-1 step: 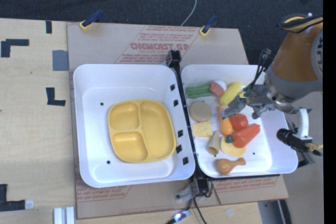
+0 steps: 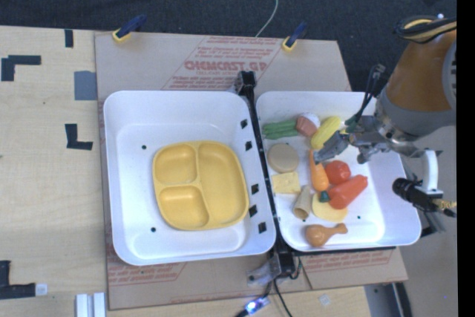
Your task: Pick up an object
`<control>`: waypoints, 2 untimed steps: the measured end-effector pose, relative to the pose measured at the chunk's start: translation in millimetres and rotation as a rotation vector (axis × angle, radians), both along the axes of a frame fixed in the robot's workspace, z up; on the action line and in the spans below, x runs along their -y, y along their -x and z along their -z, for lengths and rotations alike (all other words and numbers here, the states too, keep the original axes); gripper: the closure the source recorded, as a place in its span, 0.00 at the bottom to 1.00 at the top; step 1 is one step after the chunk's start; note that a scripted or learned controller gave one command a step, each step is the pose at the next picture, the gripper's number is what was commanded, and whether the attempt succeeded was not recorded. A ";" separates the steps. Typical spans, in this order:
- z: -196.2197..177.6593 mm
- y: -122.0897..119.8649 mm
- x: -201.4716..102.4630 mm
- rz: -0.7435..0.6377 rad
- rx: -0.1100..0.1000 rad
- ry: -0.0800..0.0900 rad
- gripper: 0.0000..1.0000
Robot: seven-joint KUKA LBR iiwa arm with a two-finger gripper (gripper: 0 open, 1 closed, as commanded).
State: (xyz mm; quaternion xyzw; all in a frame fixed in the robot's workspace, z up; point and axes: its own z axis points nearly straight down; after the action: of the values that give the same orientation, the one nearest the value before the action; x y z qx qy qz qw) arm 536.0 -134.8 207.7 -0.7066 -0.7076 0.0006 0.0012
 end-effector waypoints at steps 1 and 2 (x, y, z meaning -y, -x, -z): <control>58.8 -2.1 -9.7 0.000 -0.004 0.000 0.00; 118.2 -9.2 -8.2 0.001 -0.002 -0.001 0.00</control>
State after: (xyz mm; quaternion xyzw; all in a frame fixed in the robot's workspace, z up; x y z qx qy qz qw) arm 545.2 -126.6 89.5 -0.7071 -0.7071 0.0008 0.0022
